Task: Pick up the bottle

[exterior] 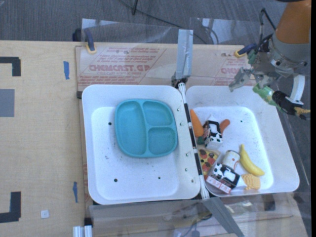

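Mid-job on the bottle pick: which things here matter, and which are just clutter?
Job:
gripper
small white cylinder, probably the bottle
right white bin

Lying about:
teal divided plate
yellow banana
orange carrot
black-and-white cow toy

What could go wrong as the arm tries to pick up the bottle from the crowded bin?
1. The bottle lies wedged among the banana, a cup and a pizza toy, so the fingers may catch a neighbour instead.
2. It sits near the right bin's front wall, leaving little room.
3. The gripper sits above the far rim, so aim may drift.
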`<state>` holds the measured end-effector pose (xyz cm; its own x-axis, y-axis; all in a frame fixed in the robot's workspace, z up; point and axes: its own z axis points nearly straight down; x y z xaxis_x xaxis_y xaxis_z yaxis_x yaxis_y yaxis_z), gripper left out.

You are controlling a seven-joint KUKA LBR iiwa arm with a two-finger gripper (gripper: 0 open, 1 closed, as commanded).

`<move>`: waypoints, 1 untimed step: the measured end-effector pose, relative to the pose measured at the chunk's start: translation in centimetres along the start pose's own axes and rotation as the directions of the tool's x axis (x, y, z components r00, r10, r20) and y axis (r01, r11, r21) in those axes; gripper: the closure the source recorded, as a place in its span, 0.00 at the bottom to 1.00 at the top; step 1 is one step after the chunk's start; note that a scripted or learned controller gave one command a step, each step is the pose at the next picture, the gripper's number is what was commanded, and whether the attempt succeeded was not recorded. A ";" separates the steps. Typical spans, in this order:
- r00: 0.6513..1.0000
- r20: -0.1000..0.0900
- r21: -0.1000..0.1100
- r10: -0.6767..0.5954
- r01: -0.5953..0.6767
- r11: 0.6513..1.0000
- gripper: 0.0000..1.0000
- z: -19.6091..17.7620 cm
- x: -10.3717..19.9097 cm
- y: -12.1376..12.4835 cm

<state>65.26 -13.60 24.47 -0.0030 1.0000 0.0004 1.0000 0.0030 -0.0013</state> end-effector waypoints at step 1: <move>0.995 0.002 -0.003 0.097 -0.097 0.995 0.00 6.6 -8.8 1.4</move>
<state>66.71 -22.36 17.83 0.0945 0.9955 -0.0014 0.9955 -0.0945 0.0021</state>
